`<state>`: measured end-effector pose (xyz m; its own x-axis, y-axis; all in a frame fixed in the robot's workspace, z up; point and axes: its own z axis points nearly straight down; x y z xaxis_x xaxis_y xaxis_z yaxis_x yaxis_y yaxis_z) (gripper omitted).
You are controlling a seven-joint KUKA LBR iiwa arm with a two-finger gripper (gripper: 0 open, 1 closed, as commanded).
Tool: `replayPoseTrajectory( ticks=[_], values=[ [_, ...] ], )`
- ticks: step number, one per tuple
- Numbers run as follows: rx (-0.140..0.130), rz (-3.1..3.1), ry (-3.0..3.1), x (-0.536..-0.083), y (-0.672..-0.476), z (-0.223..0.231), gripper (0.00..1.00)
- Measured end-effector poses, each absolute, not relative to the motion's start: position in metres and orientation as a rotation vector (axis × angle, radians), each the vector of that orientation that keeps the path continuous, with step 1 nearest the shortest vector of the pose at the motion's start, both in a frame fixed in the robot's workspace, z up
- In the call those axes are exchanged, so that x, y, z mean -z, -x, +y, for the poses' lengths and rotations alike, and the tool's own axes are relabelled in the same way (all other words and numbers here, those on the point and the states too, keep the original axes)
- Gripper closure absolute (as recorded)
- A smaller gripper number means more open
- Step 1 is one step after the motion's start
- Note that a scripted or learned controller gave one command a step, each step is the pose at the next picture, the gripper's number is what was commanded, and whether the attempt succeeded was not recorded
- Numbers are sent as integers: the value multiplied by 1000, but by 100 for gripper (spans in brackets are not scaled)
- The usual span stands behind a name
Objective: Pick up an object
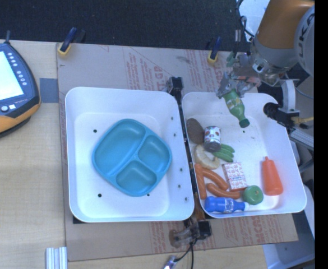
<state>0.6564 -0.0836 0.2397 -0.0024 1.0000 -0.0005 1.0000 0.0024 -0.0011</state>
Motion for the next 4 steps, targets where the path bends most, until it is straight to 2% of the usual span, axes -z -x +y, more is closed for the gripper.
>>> replayPoseTrajectory(
  ticks=[1, 2, 3, 4],
  values=[
    [-2, -2226, 2216, -245, -656, -45, 100],
    [-9, -2226, 2213, -191, -656, -36, 100],
    [-5, -2223, 2219, -223, -645, -108, 100],
    [-7, -2225, 2213, -241, -621, -45, 100]
  ],
)
